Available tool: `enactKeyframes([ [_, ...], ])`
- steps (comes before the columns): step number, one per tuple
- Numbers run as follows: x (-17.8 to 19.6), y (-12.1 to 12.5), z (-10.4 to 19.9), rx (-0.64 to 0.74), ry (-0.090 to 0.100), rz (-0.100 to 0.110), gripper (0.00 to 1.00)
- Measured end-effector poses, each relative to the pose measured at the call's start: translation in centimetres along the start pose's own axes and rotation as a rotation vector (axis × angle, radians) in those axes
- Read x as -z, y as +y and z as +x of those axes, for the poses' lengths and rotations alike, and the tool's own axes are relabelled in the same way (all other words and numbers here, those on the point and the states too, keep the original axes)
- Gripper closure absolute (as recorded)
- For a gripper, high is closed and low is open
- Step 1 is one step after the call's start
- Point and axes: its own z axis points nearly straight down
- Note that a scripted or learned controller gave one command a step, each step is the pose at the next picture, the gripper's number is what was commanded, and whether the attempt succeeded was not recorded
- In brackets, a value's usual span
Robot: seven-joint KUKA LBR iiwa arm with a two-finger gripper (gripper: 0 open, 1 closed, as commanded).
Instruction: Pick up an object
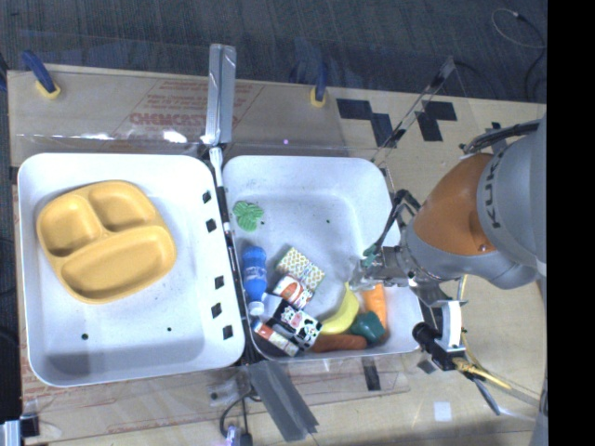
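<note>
A cluster of small objects is lying packed into the near right corner of the right bin (307, 170), and the yellow banana (341, 314) near the middle of that heap is being judged the likeliest target. It is lying on its side, curved, touching an orange carrot-like piece (375, 301) and a dark green piece (368, 326) on its right, with a black-and-white patterned carton (296, 325) just beside it on the left. It is being taken for a light, stiff plastic toy with a smooth, somewhat slippery skin; a pinch across the narrow middle of its curve is being favoured, since the ends taper and the neighbours are crowding it. A blue bottle (253, 269), a checked packet (300, 268) and a green leafy piece (247, 215) are lying farther up the same bin. The gripper (374, 266) is being held at the bin's right wall, just above the carrot-like piece; whether it is spread or closed cannot be told. A yellow divided tray (104, 238) is resting in the left bin (56, 360).
</note>
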Motion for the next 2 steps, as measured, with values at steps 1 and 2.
enactKeyframes([
  [1,1.22,1.10,3.32,-0.044,0.010,0.031,1.00],
  [2,1.22,1.09,3.31,-0.044,0.010,0.031,0.00],
])
